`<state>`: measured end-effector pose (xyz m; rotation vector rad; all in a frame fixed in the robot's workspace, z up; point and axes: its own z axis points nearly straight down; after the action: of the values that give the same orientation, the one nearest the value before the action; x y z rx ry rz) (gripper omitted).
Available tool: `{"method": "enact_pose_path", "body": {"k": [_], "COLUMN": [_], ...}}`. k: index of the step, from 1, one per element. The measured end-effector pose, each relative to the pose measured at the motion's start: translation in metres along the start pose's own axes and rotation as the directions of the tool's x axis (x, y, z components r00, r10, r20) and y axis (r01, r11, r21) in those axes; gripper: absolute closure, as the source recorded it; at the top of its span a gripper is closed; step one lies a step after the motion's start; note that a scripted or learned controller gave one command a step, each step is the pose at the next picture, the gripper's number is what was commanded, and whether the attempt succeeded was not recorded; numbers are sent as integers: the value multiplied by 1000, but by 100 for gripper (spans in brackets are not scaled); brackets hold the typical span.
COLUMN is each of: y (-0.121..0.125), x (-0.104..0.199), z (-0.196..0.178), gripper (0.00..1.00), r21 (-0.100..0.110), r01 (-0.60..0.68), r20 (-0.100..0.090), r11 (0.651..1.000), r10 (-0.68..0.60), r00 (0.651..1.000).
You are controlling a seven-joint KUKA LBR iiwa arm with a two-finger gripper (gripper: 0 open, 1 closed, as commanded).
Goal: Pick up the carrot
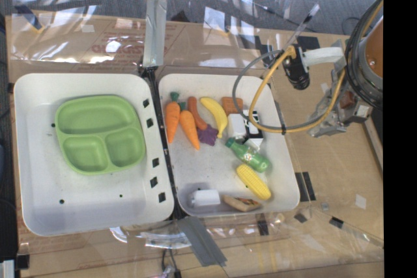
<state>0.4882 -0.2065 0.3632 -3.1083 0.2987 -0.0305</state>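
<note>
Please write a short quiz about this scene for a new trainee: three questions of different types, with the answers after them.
1. True or false: the green plate lies in the left bin.
2. Multiple choice: what lies directly against the right side of the carrot nearest the divider between the bins? A) a second carrot B) the corn cob C) the green bottle
3. Fill in: the banana and the corn cob are both in the ______ bin.

Key
1. True. The plate has three compartments and sits in the left bin.
2. A. The second carrot lies beside it in the right bin.
3. right
</note>
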Motion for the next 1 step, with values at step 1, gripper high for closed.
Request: {"method": "enact_pose_path", "body": {"k": [1], "y": [-3], "x": [3], "z": [-11], "gripper": [100], "r21": [13], "r01": [3], "r20": [-14], "r11": [1000], "r10": [-2], "r00": [1000]}}
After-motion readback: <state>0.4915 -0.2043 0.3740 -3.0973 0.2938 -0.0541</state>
